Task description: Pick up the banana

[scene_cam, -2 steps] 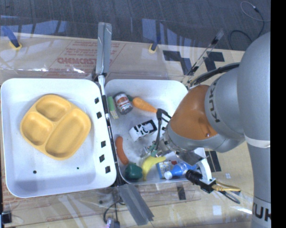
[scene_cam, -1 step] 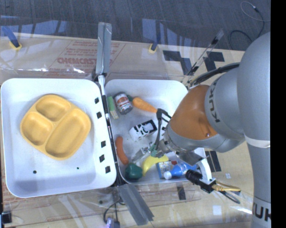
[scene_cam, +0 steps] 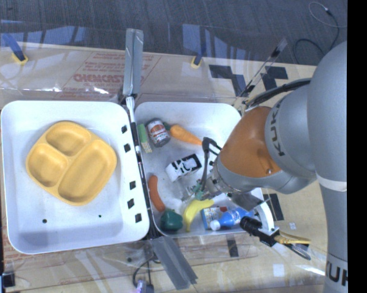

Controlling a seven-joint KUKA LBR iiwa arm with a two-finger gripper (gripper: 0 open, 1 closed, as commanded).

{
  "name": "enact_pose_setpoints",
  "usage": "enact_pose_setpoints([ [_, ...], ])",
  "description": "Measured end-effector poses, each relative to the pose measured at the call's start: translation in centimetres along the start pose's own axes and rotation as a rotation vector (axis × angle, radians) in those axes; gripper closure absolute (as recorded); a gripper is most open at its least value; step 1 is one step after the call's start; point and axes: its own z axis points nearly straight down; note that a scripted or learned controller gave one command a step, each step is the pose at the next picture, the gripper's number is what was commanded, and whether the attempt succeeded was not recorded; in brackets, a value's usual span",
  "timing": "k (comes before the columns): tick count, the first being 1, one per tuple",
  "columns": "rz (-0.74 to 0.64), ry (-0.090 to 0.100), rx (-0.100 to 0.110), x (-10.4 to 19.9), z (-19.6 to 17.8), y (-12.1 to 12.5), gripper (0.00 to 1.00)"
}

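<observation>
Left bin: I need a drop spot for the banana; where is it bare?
Left bin: bare floor borders the yellow divided plate, widest along the front. Right bin is crowded: banana, can, carrot, bottle.

Bench [scene_cam: 61, 72] bearing two white bins [scene_cam: 19, 224]

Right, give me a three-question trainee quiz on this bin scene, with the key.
1. True or false: the banana lies in the right bin.
2. What sits in the left bin? A) yellow divided plate B) blue bottle C) tin can
3. Fill in: the carrot lies beside the ____.

Key: 1 true. 2 A, the yellow divided plate. 3 can.
</observation>
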Motion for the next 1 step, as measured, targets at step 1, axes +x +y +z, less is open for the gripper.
enact_pose_setpoints([
  [1,0.0,0.0,0.0,0.0,0.0,0.0,0.0],
])
